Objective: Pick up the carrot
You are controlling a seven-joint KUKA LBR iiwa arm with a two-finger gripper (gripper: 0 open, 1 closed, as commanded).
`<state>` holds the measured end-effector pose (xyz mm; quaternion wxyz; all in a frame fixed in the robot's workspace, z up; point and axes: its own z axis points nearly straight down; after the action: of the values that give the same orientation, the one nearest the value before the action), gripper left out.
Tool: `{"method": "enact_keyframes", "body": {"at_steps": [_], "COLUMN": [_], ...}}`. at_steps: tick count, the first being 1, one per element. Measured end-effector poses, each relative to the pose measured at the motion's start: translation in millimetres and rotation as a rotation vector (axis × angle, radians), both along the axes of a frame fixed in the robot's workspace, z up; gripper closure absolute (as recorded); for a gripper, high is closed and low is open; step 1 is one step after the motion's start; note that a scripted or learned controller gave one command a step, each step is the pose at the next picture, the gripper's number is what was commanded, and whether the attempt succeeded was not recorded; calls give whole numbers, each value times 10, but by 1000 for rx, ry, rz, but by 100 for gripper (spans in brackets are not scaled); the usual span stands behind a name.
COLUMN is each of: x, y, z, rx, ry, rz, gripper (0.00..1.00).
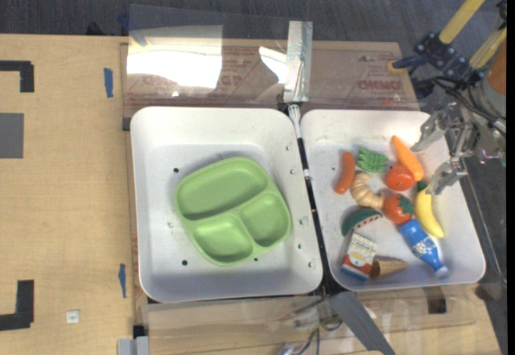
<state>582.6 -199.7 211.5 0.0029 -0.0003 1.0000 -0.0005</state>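
Hovering open and empty, the metal end effector (445, 154) flanks the tapered orange carrot (405, 154).

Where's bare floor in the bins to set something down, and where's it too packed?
Right bin: bare floor in its near-left part, between the centre divider and the hot dog, and along the far wall. Toys crowd its middle and right, around the carrot and banana, beside the gripper. Left bin: bare margins around the green plate.
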Motion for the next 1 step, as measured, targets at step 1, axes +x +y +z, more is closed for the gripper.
{"method": "enact_keyframes", "body": {"at_steps": [1], "x": [229], "y": [-217], "z": [-1140], "rx": [-1], "ry": [-3], "rz": [-101], "gripper": [0]}}
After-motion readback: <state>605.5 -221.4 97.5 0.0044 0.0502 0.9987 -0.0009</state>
